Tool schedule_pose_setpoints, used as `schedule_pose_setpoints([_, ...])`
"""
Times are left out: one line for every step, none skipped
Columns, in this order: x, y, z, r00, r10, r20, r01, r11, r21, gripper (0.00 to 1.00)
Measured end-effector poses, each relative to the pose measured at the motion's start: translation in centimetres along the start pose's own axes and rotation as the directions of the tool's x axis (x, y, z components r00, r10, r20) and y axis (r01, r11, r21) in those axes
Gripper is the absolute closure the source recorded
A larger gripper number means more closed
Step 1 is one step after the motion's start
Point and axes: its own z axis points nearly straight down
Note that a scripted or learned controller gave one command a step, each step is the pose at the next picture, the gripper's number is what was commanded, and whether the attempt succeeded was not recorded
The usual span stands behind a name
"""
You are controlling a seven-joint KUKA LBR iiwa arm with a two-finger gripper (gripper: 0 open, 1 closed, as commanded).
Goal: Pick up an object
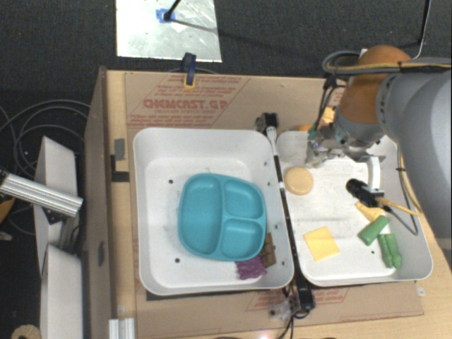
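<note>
Tan and round like a small bun, the disc [299, 181] lies in the right bin [417, 260] by its left wall, just below and left of the end effector [319, 152], which hangs over the bin's far left corner; I cannot tell whether it is open or closed, and nothing shows in its hold. To my eye this is the approach, with no grasp made, so the next move calls for a short shift toward the disc and a straight drop over it.

Tan round disc [299, 181], yellow square [321, 243], green pieces [380, 239], flat in right bin [413, 267]
</note>
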Motion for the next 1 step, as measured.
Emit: schedule_pose_setpoints([-0.85, -1.99, -9.0, 1.0, 0.005, 0.001, -0.005, 1.0, 0.0, 1.0])
